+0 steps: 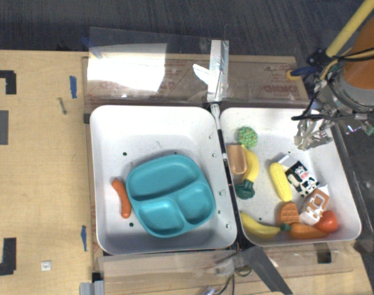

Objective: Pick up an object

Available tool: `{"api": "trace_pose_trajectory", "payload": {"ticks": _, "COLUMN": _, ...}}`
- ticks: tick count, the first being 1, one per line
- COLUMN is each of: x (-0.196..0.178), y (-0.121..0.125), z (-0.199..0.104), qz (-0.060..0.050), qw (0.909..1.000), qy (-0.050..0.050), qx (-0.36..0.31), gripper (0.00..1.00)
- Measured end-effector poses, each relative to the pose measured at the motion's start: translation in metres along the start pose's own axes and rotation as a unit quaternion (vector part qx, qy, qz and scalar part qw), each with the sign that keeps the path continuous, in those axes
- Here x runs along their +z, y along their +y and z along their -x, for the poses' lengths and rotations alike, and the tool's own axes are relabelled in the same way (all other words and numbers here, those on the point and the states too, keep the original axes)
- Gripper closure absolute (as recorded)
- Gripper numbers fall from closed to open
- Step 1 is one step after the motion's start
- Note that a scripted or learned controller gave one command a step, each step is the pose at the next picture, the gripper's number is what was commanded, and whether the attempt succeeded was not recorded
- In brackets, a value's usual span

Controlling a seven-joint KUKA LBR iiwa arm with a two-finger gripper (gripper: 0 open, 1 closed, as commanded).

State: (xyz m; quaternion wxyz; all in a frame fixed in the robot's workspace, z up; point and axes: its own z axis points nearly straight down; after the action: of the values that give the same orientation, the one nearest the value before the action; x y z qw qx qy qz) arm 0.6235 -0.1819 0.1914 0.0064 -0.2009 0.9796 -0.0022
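Toy food crowds the right bin [353,223]; left to right: sausage [121,197] and teal divided plate [170,193] in the left bin [101,125], then banana [259,226], corn cob [280,180], carrot [307,230]. Gripper [311,134] hovers over the right bin's upper area, holding nothing; whether the jaws are spread cannot be told. Risk: tightly packed pieces may deflect a descending grasp.

Toy foods [282,181] heaped in right bin [350,192], orange sausage [122,198] left

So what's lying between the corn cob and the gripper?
In the camera view, bare white bin floor separates gripper from corn cob.
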Motion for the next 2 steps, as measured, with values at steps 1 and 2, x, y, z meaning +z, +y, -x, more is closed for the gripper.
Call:
{"api": "trace_pose_trajectory", "payload": {"ticks": 1, "x": 0.1008, "y": 0.0402, "z": -0.0673, "qz": 0.001, "qw": 1.0, "qy": 0.001, "qx": -0.001, "gripper": 1.0}}
{"api": "trace_pose_trajectory", "payload": {"ticks": 2, "x": 0.1012, "y": 0.0401, "z": -0.0669, "qz": 0.0, "qw": 1.0, "qy": 0.0, "qx": -0.001, "gripper": 0.0}}
